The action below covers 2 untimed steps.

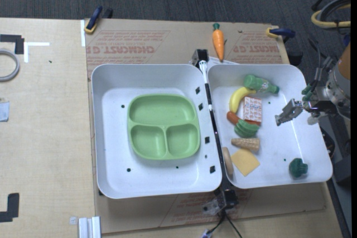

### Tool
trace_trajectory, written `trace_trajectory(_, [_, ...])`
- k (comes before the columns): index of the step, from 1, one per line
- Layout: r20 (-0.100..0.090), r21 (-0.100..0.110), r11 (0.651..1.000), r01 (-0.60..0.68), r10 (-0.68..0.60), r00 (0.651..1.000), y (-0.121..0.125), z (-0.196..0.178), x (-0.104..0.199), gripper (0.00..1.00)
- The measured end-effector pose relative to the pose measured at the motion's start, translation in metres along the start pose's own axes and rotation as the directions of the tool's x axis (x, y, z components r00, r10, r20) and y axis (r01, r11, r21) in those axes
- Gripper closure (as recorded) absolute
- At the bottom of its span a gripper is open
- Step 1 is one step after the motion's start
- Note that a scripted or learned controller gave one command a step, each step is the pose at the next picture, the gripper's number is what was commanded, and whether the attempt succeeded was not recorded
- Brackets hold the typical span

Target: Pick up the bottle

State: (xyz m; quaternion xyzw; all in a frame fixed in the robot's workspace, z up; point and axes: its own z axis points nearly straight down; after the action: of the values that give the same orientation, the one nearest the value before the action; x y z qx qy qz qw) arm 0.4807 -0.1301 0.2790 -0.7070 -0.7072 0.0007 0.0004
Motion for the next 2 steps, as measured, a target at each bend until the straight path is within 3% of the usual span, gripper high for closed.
trace_trajectory(1, [0.001,0.0,1.0,-0.001,0.001,1.0,0.001,-0.009,0.0,1.0])
trace_trajectory(2, [0.0,0.0,0.999,0.051,-0.051,0.999,-0.004,0.051,-0.038,1.0])
